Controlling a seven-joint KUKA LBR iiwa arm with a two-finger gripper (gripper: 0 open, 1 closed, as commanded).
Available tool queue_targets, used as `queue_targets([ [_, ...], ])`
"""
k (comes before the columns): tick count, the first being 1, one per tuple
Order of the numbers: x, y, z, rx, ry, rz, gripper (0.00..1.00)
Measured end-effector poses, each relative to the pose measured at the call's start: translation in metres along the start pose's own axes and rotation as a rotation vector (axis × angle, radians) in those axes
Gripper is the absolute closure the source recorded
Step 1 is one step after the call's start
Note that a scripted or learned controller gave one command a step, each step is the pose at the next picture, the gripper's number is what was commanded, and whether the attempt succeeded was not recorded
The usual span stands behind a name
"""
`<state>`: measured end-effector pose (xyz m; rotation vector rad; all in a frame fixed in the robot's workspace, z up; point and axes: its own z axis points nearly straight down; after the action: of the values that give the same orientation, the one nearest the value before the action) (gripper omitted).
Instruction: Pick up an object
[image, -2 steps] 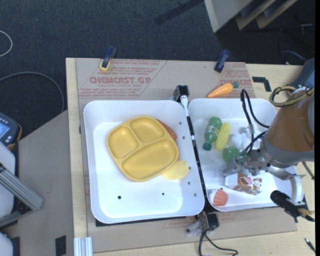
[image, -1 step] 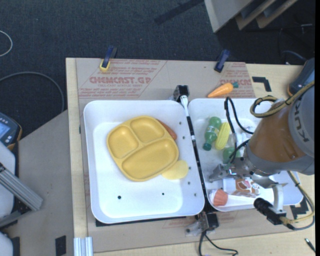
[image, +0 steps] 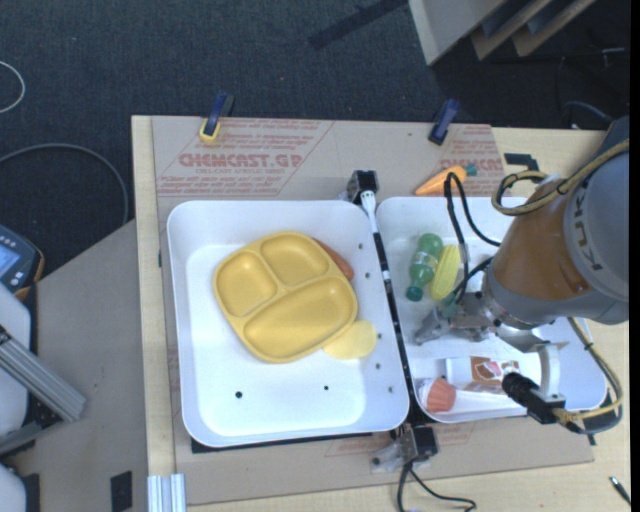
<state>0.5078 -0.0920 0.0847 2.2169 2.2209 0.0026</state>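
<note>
Grey and orange, the arm (image: 560, 250) fills the right bin (image: 400, 225), wrist bent down over its middle. Whether the gripper (image: 450, 322) is released or clenched, I cannot tell. Best to descend squarely on one object, perhaps the green bottle (image: 424, 262) just beside it

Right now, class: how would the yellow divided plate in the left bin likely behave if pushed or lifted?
The yellow divided plate looks like rigid plastic, so probably stiff and light. Wide and shallow, it should slide across the left bin rather than tip or roll. Its smooth rim may slip in a two-finger gripper.
</note>
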Motion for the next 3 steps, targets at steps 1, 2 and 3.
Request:
queue_targets([
  [1,0.0,0.032,0.0,0.0,0.0,0.0,0.0],
  [2,0.0,0.026,0.0,0.005,0.002,0.002,0.0],
  [3,-0.001,0.045,0.0,0.001,0.0,0.001,0.0],
])
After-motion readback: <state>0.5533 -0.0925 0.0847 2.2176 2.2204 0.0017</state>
